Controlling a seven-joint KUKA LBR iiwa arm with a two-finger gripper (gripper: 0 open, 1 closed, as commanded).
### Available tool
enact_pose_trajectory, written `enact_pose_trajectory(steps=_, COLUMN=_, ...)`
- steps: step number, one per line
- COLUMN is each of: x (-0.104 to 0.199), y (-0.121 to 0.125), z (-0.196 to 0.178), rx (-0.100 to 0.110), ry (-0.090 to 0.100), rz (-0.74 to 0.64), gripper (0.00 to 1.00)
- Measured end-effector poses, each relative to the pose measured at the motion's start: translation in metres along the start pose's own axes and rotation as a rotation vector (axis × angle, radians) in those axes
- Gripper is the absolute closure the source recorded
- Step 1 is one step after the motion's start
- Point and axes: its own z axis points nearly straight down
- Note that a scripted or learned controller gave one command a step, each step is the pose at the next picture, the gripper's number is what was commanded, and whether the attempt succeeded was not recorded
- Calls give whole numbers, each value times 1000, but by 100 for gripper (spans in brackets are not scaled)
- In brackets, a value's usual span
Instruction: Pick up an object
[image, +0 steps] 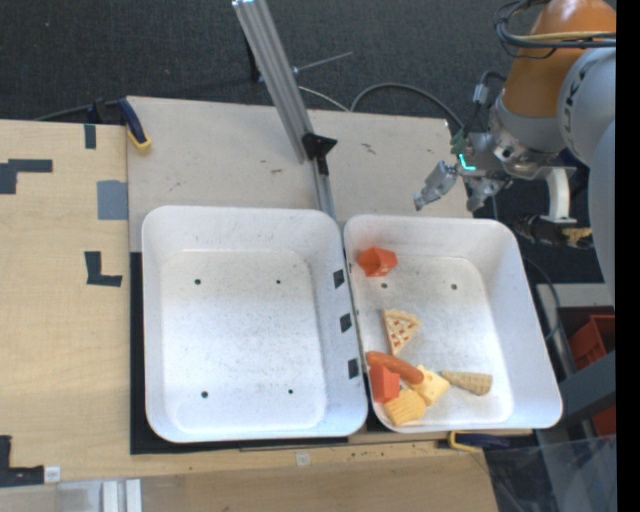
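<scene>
A robotics lab setting is indicated. A wooden table (60, 300) marked with tape patches is seen carrying two shallow white bins (240, 225) side by side on a dark mat, with an aluminium mounting strut (285, 85) rising behind them. A grey industrial arm (560, 90) with an orange band and loose cabling (400, 95) over dark carpet are noted.

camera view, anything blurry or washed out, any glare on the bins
In the camera view, the gripper is soft and smeared above the right bin; the left bin is bright white yet its speckles stay readable, without hard glare; the pizza-slice toy and small orange block look sharp, with faint shadows.
</scene>
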Motion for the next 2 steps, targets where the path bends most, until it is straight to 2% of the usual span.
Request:
enact_pose_trajectory(steps=1, x=0, y=1, z=-3, rx=-4, ry=-2, rz=-1, gripper=0)
enact_pose_trajectory(steps=2, x=9, y=3, z=45, rx=0, ry=-1, rz=-1, gripper=0)
